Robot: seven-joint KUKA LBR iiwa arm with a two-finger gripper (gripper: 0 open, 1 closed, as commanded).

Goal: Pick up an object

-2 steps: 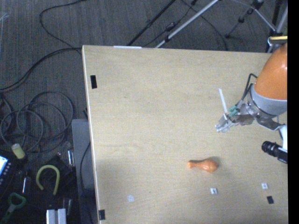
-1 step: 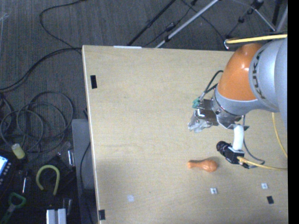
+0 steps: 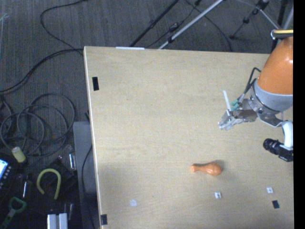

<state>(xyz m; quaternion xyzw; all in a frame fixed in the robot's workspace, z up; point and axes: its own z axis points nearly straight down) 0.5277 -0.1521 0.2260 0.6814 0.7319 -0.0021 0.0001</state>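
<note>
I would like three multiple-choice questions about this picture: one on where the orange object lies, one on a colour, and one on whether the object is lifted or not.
1. Where does the orange object lie, seen from the gripper?
A. Above it in the view
B. Below it and a little to the left
C. Far right of it

2. What colour is the band above the wrist?
A. Orange
B. Blue
C. Green

3. What is the state of the orange object?
A. Lifted in the air
B. Lying on the bench top, apart from the gripper
C. Hanging from a cable

Answers: 1 B, it lies nearer the bottom edge. 2 A, the band is orange. 3 B, bare surface separates them.
</note>
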